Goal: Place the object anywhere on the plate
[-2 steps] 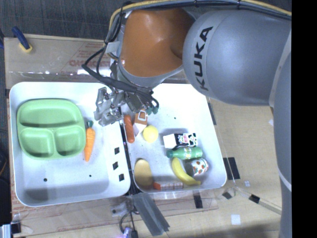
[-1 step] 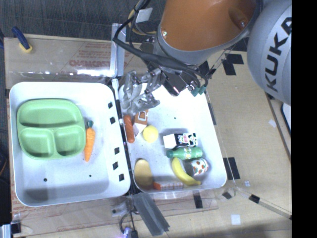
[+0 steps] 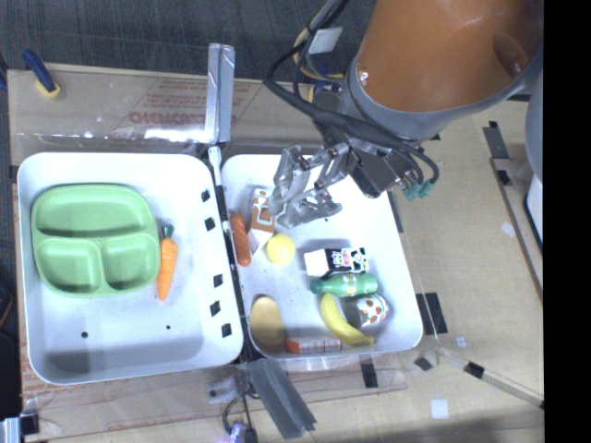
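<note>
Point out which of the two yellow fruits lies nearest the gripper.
The lemon, the round one just below the gripper in the right bin. The banana is long and curved, near that bin's front edge.

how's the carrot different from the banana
The carrot is orange and straight; the banana is yellow and curved. The carrot lies in the left bin beside the green plate, while the banana lies in the right bin among other items. Both lie flat, neither on the plate.
</note>
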`<state>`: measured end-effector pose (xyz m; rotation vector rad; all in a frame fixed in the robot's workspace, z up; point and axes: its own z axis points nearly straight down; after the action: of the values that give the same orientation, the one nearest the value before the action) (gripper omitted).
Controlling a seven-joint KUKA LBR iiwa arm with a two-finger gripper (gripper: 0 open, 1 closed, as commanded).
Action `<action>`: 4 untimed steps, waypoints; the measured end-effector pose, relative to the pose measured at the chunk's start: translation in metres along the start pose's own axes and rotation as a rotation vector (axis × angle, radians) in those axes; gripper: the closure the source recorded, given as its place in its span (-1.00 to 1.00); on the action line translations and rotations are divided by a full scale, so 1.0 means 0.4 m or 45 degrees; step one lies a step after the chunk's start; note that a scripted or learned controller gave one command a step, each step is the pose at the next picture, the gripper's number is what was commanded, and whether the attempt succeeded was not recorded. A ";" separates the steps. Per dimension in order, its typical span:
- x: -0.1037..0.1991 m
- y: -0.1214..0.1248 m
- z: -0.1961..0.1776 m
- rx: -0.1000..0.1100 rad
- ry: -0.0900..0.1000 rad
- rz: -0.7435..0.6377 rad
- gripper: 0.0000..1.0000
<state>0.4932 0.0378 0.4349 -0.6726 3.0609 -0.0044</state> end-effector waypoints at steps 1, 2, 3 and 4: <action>0.081 -0.162 -0.021 0.001 0.002 -0.088 1.00; 0.025 -0.156 -0.021 0.001 0.001 0.178 1.00; 0.039 -0.088 -0.021 -0.003 0.006 0.165 1.00; 0.131 -0.294 -0.021 0.001 0.003 0.379 1.00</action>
<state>0.4950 -0.0908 0.4436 -0.2112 3.1286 -0.0051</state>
